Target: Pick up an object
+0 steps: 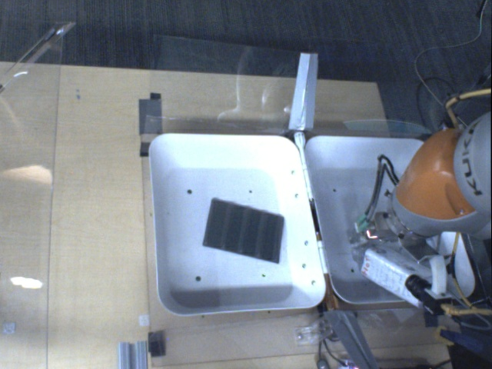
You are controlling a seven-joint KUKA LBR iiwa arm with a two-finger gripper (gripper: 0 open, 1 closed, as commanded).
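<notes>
Lying flat in left bin (165, 206), dark ridged pad (244, 230) (fingers' state untellable).

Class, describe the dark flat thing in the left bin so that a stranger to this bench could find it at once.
Start at the two white bins side by side on the wooden bench and take the left bin. On its floor, a little below the middle, lies a dark ribbed pad, rectangular and turned slightly askew. It is the one black, flat shape on that white floor, apart from the tiny dark holes around it.
</notes>
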